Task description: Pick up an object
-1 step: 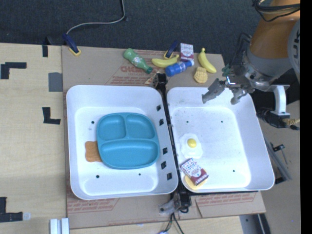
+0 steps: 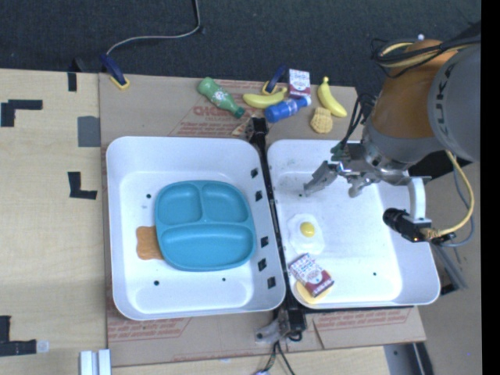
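In the right bin (image 2: 406, 280) lie a fried egg toy (image 2: 306, 230) near the middle left and a small red-and-white carton (image 2: 311, 275) at the front left corner. My gripper (image 2: 339, 181) hangs over the back part of the right bin, above and to the right of the egg, with two dark fingers spread apart and nothing between them. The left bin (image 2: 129, 209) holds a blue divided plate (image 2: 205, 224) with an orange piece (image 2: 146, 243) partly tucked under its left edge.
Behind the bins on the cardboard lie a green bottle (image 2: 219, 96), two bananas (image 2: 263, 98) (image 2: 331, 100), a blue bottle (image 2: 283, 110), a small carton (image 2: 299, 81) and a tan waffle-like toy (image 2: 321, 119). A black divider (image 2: 266, 201) separates the bins.
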{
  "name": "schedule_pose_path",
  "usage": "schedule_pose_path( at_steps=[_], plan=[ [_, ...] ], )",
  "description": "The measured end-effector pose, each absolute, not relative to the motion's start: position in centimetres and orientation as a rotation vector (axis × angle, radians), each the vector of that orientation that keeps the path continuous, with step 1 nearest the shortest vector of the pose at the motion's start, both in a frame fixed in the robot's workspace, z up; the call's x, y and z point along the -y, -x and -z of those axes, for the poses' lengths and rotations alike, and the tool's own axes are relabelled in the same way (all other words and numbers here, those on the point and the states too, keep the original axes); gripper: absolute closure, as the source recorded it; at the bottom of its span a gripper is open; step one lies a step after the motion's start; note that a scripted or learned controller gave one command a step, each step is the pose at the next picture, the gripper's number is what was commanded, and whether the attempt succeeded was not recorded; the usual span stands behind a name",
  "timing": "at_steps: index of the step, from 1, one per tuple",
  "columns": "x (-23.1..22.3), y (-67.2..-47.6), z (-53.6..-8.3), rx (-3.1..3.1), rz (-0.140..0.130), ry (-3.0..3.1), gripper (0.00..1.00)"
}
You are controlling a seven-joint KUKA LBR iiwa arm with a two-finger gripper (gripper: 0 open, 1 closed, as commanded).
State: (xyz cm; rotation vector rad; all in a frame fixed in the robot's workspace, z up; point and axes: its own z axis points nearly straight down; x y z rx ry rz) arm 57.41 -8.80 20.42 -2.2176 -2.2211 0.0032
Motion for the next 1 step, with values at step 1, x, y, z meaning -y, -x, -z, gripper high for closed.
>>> schedule_pose_path(
  at_steps=[1],
  plan=[
    [9.68, -57.7, -8.62, 2.223, 0.003, 2.221, 0.0]
  ],
)
